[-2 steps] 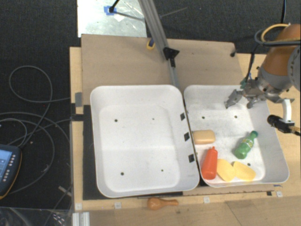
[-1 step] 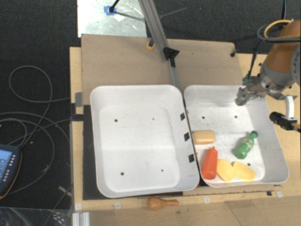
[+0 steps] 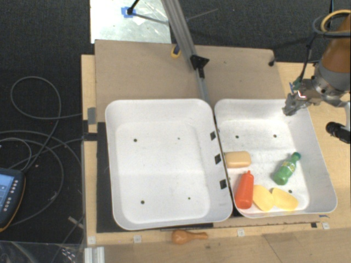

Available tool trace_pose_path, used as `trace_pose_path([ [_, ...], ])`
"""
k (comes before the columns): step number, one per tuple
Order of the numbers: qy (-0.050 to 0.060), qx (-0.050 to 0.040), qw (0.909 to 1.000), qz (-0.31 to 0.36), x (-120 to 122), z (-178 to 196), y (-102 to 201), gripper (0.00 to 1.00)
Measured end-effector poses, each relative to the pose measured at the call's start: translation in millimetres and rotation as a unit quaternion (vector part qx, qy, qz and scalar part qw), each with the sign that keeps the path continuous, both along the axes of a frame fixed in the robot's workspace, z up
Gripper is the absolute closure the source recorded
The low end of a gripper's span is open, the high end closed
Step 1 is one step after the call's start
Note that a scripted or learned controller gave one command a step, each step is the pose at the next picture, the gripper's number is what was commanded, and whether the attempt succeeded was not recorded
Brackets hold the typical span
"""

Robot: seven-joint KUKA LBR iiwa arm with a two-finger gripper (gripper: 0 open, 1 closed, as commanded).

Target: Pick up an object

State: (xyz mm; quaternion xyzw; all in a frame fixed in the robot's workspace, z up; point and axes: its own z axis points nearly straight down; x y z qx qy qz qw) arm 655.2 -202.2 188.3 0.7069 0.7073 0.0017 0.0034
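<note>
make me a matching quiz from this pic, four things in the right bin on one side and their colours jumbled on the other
Things:
1. bottle
2. ketchup-style bottle
3. soap-like block
4. banana-shaped pieces

Colours:
A. yellow
B. tan
C. green
D. red

Pairs: 1-C, 2-D, 3-B, 4-A
</note>
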Motion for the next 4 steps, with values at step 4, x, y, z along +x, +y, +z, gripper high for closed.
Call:
trace_pose_path([
  [4, 0.003, 0.0026, 1.0000, 0.005, -41.8, 40.7, 168.5, 1.00],
])
